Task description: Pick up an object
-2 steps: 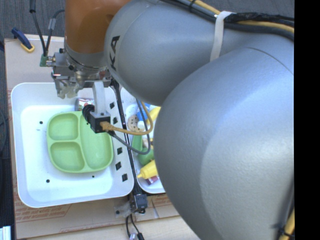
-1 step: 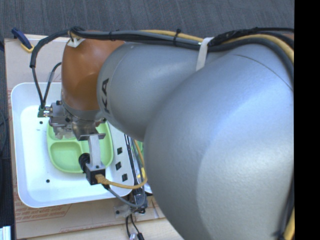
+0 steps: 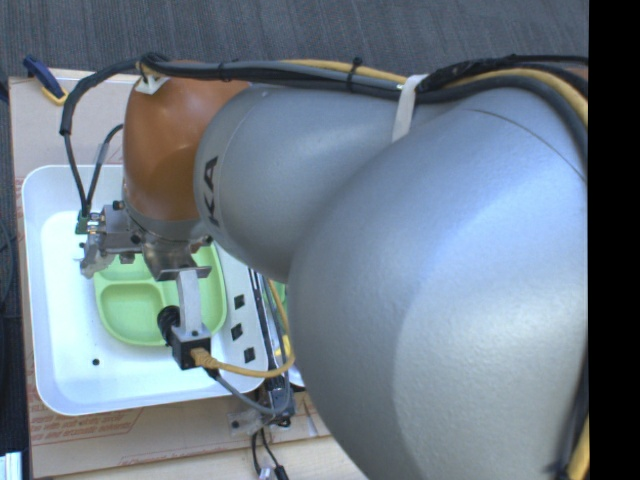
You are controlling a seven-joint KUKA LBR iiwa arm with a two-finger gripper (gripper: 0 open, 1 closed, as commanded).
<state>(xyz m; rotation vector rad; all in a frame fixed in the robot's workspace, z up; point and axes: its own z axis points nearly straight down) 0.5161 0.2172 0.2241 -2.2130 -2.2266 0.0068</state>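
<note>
The grey arm [image 3: 430, 268] takes up most of the view. It reaches in from the right, and its bulk covers the right-hand bin almost entirely. The orange band [image 3: 165, 153] sits above the wrist, over the left bin. Black and yellow cables [image 3: 300, 70] run along the top of the arm, held by a pale tie.

Dark carpeted floor [image 3: 300, 13] lies beyond the far edge of the desk [image 3: 85, 428], whose pale surface shows along the near and left sides.

The left white bin [image 3: 40, 298] rests on the desk, with its rounded left and near rims in plain sight. Its right part is hidden by the wrist and by a white strip with small black marks [image 3: 240, 318].

In the bin lies 1 light green tray [image 3: 130, 318], set flat on the bin floor and toward the bin's right half. A raised ridge divides it into compartments. Its far and right portions are hidden behind the wrist hardware.

The gripper [image 3: 145, 263] hangs below the orange band, directly over the far part of the green tray. Its lower end is hidden, so I cannot tell whether it is released or clenched, or whether it touches the tray.

A blue-and-yellow object [image 3: 42, 76] lies at the desk's far left corner, well apart from the bin's contents. 1 small dark speck [image 3: 95, 361] sits on the bin floor just left of the tray's near end.
</note>
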